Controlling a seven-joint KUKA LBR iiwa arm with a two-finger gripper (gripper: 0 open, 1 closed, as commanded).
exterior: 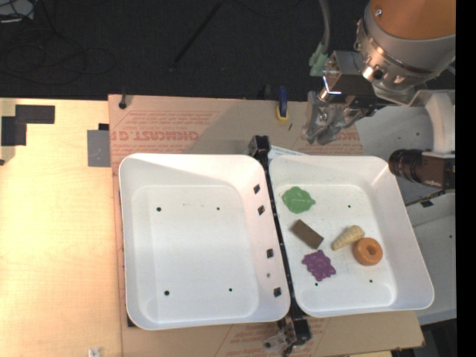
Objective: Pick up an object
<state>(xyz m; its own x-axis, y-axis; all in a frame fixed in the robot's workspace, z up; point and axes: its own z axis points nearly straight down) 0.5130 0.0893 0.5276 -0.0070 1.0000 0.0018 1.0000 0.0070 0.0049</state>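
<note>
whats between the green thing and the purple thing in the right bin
In the camera view, the brown block lies between the green piece above it and the purple piece below it, apart from both, on the right bin floor.

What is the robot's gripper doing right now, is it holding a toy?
Gripper: up above the far edge of the right bin, nothing between it; open or shut cannot be told.

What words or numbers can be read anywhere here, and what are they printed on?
Red printing on the cardboard sheet behind the bins: upside down and mirrored from this view, too blurred to read reliably.
Red printing on the cardboard's front edge: too small to read.
Bins and objects: no lettering seen.
</note>
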